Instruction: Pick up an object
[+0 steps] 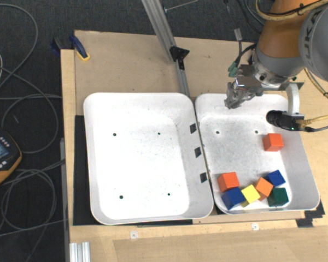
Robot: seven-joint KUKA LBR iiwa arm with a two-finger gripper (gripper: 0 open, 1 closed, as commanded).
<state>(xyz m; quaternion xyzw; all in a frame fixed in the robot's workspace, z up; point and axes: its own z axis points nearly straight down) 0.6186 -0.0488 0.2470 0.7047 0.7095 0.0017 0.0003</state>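
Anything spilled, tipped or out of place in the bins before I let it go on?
Nothing stands out. All the blocks lie inside the right bin: one orange block alone, the rest bunched in the near corner around the yellow block. The tool hangs over that bin's far edge, away from them.

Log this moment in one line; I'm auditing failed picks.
tool: over right bin's far edge, holding nothing | blocks: cluster at near edge, lone orange block apart | pick: not yet done

Left bin (pixel 98 162): floor open throughout. Right bin (pixel 235 141): far and middle floor free; lone orange cube (pixel 273 142) at right; block cluster (pixel 253 189) crowds near edge. Slanted metal pole (pixel 163 31) crosses far bench.
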